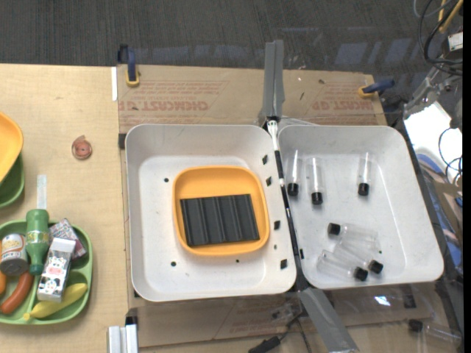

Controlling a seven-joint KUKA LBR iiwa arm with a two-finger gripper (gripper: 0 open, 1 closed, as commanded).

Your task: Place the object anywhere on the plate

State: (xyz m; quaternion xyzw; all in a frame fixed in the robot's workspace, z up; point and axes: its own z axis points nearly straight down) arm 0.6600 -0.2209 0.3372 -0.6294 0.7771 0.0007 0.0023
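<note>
Nearest the camera, at the front left corner of the pale wooden table [59, 109], sits a green divided plastic dish [77, 304]. It holds toy food: a green bottle [37, 237], a small tin [12, 248], a cow-patterned white carton [53, 269], a red sausage [15, 293] and a yellow banana [59, 300]. Farther back on the table lies a small pink disc [82, 148], and a yellow bowl [6, 149] is cut off by the left edge.

The left shallow white bin [147, 271] rests on a printed brown cardboard sheet [191, 98]. Roughly at its middle is a yellow-orange, rounded-square plastic plate [221, 176]. A dark grey, ribbed rectangular slab [221, 220] lies flat on the plate, inside its rim, leaving a wider bare strip along the plate's far edge.

The right shallow white bin [419, 219] touches the left one along their shared side. It contains clear plastic tubes with black caps: three [315, 182] lie apart in the far half, caps pointing toward the front edge, and several more [342, 259] are clustered near the front edge, overlapping each other.

Whether the end effector is wide or narrow cannot be told.
</note>
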